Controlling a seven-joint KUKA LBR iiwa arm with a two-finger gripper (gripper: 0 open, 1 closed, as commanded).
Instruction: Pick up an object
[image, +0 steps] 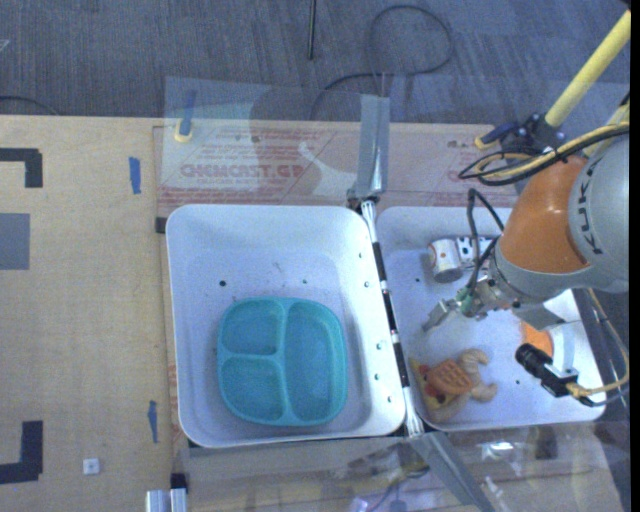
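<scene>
A wooden bench (80, 350) holds two white bins. The left bin (200, 260) has a blue plate (283, 360). In the right bin (410, 250), the gripper (452, 308) hangs with spread fingers, holding nothing, above a toy turtle (455, 380).

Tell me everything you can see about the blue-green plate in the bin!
The blue-green plate is a teal tray with rounded corners, and it looks like plastic. Raised ridges split it into three compartments: two smaller ones on the camera view's left side and one long one on the right. It lies flat, right side up, turned slightly askew, on the floor of the left white bin, toward the near edge. Nothing sits in it, and it touches just the bin floor.
</scene>
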